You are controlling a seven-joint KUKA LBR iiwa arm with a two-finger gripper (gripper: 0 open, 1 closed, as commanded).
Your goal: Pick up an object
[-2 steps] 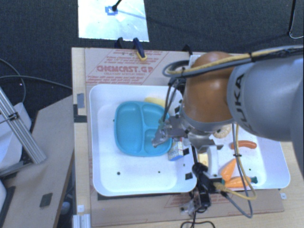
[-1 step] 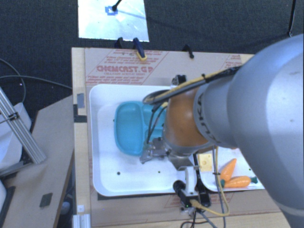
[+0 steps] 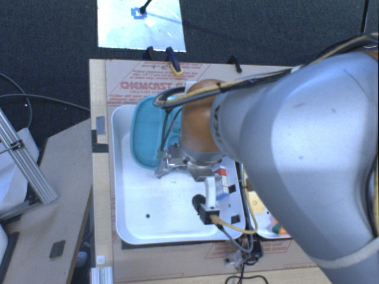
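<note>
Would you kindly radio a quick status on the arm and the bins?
Gripper low in left bin, beside teal object. Grasp not confirmed. Arm covers most of right bin.

My arm (image 3: 308, 152) reaches over the left bin (image 3: 127, 218); a bowl (image 3: 145, 132) lies in its far part, left of my wrist (image 3: 198, 129).

Dark carpet floor (image 3: 47, 34) w/ shiny metal sheet (image 3: 141, 16) at far side; tan bench (image 3: 65, 158) left, aluminium rail (image 3: 23, 158) on it.
</note>
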